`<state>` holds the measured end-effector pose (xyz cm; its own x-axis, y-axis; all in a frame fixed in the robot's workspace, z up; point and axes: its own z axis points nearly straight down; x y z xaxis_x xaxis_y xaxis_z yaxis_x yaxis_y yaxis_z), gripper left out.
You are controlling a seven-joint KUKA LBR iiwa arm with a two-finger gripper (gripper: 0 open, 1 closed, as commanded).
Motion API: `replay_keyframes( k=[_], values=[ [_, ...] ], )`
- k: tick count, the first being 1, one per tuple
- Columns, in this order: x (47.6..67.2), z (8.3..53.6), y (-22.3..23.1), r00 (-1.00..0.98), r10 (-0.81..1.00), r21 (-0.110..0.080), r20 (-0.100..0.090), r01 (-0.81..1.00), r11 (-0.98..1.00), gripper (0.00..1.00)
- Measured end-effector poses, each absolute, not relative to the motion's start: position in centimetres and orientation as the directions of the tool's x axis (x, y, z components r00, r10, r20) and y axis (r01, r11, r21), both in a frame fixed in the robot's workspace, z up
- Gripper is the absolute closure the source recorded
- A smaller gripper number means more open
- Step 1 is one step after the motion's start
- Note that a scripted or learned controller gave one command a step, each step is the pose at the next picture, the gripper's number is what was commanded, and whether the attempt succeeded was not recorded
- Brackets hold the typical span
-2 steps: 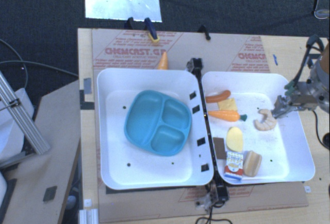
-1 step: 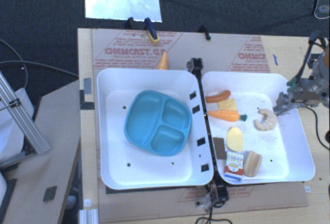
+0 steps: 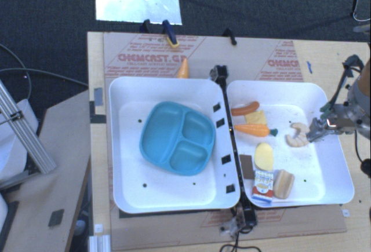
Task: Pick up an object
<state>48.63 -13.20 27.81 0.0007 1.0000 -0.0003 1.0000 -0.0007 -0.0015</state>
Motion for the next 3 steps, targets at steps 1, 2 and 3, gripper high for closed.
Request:
replay_keyframes(
  k=[1,2,3],
  values=[
    [48.4,12.2,-12.7,-0.001,1.0,-0.01,0.003,1.0,0.001,1.0],
    [56.1,22.3,-9.8,-0.01,1.0,0.014,-0.002,1.0,0.01,1.0],
    [53.1,18.2,-4.6,-0.008,1.0,-0.004,0.003,1.0,0.008,1.0]
  ],
)
